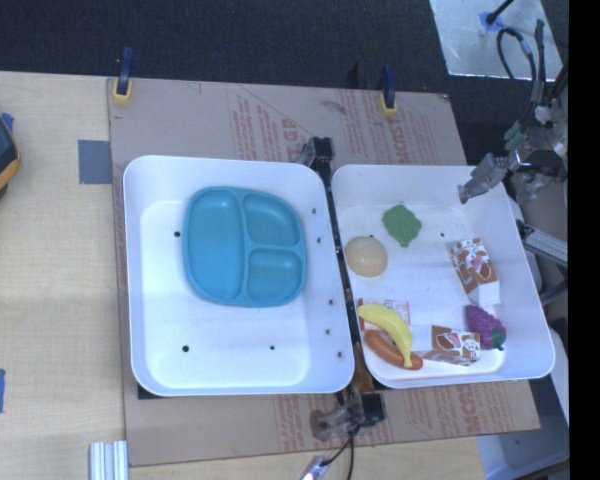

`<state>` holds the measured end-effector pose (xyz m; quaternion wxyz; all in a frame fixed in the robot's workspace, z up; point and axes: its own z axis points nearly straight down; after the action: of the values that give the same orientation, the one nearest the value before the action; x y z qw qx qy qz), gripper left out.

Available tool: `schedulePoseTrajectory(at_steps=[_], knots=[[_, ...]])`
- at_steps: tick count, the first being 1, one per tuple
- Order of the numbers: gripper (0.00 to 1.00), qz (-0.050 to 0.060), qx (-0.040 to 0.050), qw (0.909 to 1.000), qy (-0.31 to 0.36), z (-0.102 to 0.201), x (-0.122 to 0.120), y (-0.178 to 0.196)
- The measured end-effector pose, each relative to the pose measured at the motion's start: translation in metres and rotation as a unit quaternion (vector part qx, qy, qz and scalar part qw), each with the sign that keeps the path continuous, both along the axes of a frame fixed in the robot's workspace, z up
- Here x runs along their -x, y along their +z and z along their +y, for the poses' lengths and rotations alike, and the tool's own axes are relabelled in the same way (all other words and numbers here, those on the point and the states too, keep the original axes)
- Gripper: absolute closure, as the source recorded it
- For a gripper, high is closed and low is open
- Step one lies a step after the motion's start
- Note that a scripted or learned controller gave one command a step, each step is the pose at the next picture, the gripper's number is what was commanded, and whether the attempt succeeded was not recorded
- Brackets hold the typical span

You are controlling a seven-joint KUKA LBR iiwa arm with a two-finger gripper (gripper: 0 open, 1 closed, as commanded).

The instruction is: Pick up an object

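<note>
Over the far right corner of the right bin [520,268], the gripper [477,182] is seen at the rim, well above and apart from the objects inside. Nothing is carried by it; whether it is spread or closed cannot be told from this slant, since it shows as a small grey shape against the bin's edge.

Candidates for the pick are all lying in the right bin: a green lump [403,224] nearest the gripper, a pale round ball [366,256] just beside the dividing wall, a printed packet [473,265] toward the right side, a purple grape cluster [485,325] near the near-right corner, and a banana [390,325] resting against a carrot-like orange piece [392,350] (the two are touching, which would make a clean grasp harder). A second packet [455,343] lies between the banana and the grapes. The left bin [150,268] is occupied by a blue divided plate [245,246].

The approach step is judged to be in hand, with no object yet chosen or reached. For the next move, the gripper would need to be brought inward over one isolated item, the green lump being the closest and well apart from its neighbours, then lowered straight down around it.
</note>
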<state>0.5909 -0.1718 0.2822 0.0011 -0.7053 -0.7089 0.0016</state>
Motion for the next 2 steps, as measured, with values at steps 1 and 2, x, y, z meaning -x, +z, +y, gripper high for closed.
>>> schedulePoseTrajectory(at_steps=[1, 2], knots=[[0.0, 0.001, 0.0003, 1.0, 0.0, -0.041, 0.01, -0.111], [0.0, -0.001, 0.0008, 1.0, 0.001, -0.04, 0.013, -0.19]])
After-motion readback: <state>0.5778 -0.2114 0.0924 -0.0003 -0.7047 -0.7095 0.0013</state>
